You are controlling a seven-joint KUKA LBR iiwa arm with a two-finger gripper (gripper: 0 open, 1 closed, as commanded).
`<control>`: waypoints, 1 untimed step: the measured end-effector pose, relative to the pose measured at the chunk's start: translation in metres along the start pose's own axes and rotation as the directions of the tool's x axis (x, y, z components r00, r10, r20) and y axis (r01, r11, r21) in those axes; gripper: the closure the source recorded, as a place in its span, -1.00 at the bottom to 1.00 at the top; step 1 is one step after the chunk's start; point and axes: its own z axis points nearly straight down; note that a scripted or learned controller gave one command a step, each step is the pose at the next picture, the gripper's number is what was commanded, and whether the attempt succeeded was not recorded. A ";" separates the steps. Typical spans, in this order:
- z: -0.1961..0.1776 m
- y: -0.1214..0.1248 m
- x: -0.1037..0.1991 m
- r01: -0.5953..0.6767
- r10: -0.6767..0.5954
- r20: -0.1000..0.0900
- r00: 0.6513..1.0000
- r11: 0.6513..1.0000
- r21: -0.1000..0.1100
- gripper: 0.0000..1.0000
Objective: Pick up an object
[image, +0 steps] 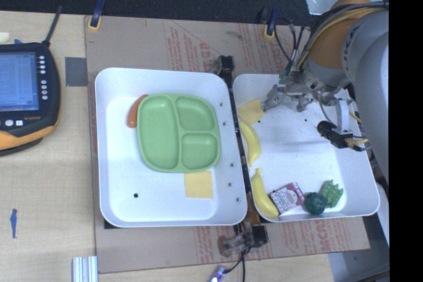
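My gripper [286,102] hangs over the back of the right bin [357,172], open, with nothing between its fingers. Its left finger is close to a pale yellow piece [250,110] by the bin's left wall. Below that lies a banana [251,142], and a second banana [262,197] rests at the front left corner. A red and white packet [287,198] and a green broccoli toy [324,198] sit along the front wall. The grey arm with its orange band [340,30] comes in from the right.
The left bin [112,162] holds a green divided plate [178,132], an orange sausage-like piece [135,111] partly under its left rim, and a yellow square [199,185]. A control pendant [23,96] lies on the bench at far left.
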 end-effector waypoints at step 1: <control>0.001 0.000 0.021 0.001 -0.001 -0.001 1.000 1.000 0.003 -1.00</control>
